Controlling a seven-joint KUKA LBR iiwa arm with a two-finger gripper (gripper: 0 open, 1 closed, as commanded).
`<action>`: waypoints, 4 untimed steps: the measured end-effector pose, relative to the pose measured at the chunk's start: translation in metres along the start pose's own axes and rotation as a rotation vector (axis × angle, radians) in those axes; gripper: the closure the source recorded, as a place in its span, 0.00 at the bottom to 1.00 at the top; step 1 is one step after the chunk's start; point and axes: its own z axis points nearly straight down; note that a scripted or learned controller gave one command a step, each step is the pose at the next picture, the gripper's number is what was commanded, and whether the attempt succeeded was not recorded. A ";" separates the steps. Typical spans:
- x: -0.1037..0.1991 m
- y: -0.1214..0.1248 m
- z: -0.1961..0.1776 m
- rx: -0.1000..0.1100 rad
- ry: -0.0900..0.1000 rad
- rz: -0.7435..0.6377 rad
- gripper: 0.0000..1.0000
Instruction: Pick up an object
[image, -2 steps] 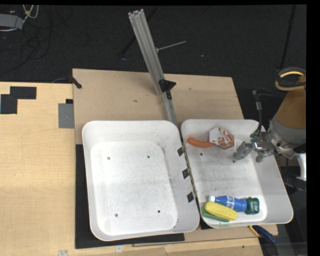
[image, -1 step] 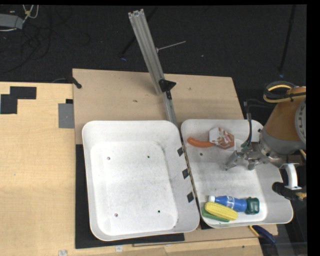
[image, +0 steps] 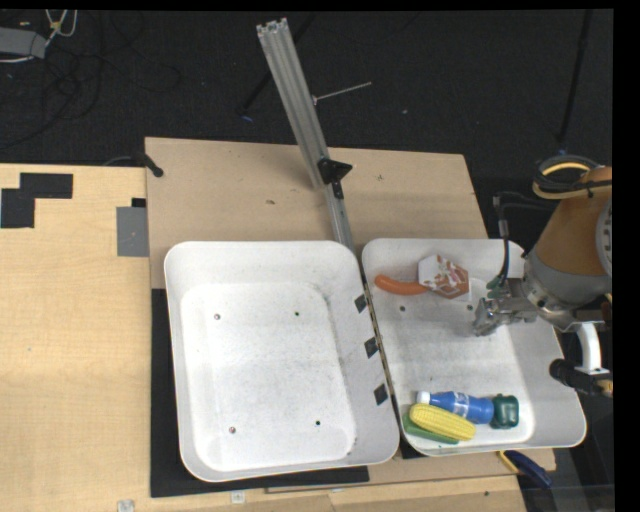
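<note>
I see the arm (image: 570, 250) reaching in from the right, its hand (image: 487, 318) low over the right bin (image: 560, 425), upper middle part. Can't tell from here if the hand is wide, narrow or gripping; nothing shows between its tips. Just left of it lie a white packet with red print (image: 445, 275) and an orange carrot-like piece (image: 400, 286), the two touching, near the bin's far wall. At the near edge sit a yellow corn cob (image: 442, 423), a blue bottle (image: 467, 405) and a green item (image: 505, 411), bunched together, well apart from the hand. Left bin (image: 190, 290) beside it on the counter (image: 70, 330). A metal rail (image: 300, 110) slants behind.
</note>
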 end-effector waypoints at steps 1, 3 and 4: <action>0.002 0.002 -0.043 -0.005 -0.002 -0.004 1.00; -0.001 -0.005 -0.140 -0.007 -0.003 -0.005 1.00; 0.051 -0.003 -0.126 0.000 0.002 -0.008 1.00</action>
